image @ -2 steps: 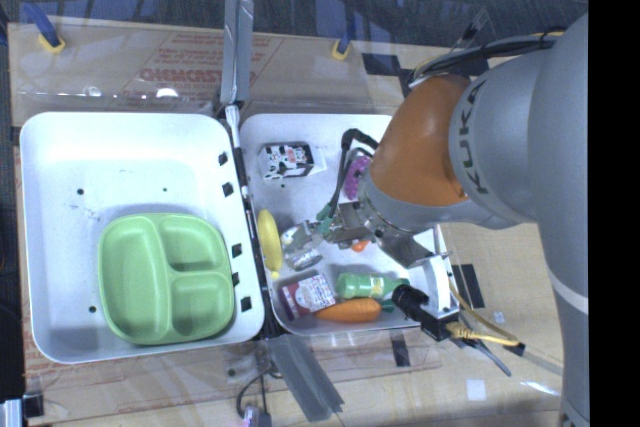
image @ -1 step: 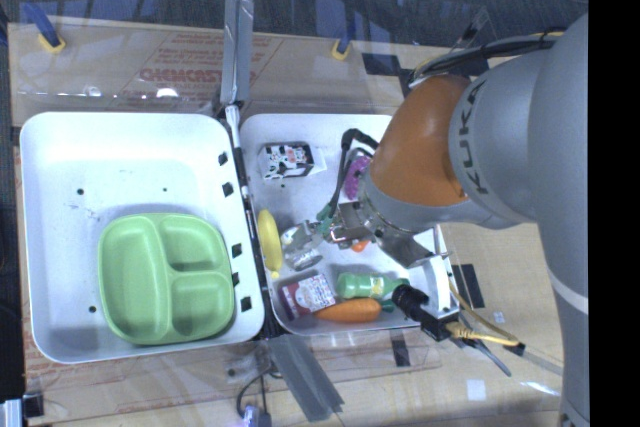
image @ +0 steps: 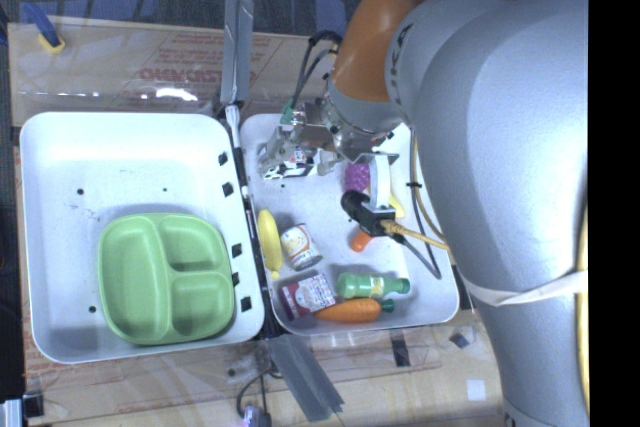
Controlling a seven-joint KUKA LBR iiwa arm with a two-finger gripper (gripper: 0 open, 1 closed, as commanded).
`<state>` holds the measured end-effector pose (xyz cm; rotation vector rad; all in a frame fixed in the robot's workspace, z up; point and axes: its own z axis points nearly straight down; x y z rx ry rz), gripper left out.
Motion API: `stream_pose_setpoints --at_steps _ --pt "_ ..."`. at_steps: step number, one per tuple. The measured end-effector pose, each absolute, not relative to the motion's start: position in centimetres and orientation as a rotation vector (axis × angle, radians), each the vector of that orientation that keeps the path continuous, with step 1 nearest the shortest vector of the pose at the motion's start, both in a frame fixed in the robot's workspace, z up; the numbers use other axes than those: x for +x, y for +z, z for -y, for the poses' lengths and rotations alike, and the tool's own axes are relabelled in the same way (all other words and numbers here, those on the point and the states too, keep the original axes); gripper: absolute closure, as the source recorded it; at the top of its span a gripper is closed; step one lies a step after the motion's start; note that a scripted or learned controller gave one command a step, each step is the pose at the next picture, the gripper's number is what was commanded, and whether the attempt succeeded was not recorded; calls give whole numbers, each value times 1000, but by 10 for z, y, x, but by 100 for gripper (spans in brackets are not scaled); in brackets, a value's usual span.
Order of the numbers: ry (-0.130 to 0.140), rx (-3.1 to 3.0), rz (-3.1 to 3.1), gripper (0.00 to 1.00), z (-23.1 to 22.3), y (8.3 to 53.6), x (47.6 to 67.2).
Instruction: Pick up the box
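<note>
The box (image: 308, 294) is a small dark red carton lying flat near the front edge of the right bin (image: 432, 300), between a can and a carrot. My gripper (image: 287, 162) hangs over the back left corner of that bin, well behind the box and apart from it. A banana and the can lie between the gripper and the box. The grey arm with its orange band (image: 375, 40) comes in from the right and covers the bin's right side.
The right bin also holds a yellow banana (image: 269, 240), a can (image: 299, 246), a green bottle (image: 368, 287), a carrot (image: 349, 312), a purple item (image: 357, 177) and a small orange piece (image: 360, 240). A green divided plate (image: 165, 277) lies in the left bin (image: 60, 155).
</note>
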<state>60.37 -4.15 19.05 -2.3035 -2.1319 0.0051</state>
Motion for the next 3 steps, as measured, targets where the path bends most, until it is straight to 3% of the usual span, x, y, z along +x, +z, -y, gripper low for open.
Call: stream_pose_setpoints --at_steps 1,2,3 --pt "5 -2126 2306 0 92 174 547" --pt "2 -1995 2425 0 81 191 543" --pt "0 -1978 2442 0 157 296 617"
